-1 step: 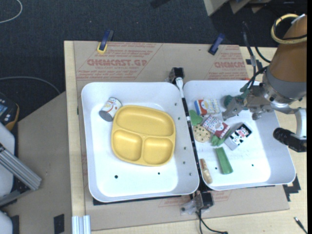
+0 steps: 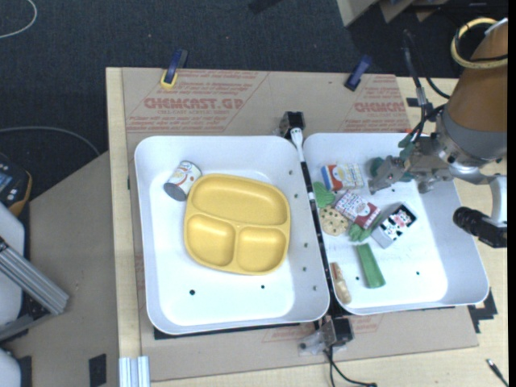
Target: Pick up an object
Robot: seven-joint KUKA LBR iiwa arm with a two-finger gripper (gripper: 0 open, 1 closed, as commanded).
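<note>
Green stick (image 2: 371,265): lies loose at the right bin's (image 2: 451,293) near side.
Yellow tray (image 2: 237,222): sits in the left bin (image 2: 161,297), can (image 2: 182,180) beside it.
Clutter (image 2: 355,204): packets all still in the right bin.
Gripper (image 2: 385,173): low over the pile's far edge; grip state cannot be told.
Progress: nothing lifted yet, as far as shows.

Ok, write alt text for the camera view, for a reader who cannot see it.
A grey and orange robot arm's gripper hovers over the right bin, above a clutter of small items including a green stick. The left bin holds a yellow divided tray with a small can lying beside it.
</note>
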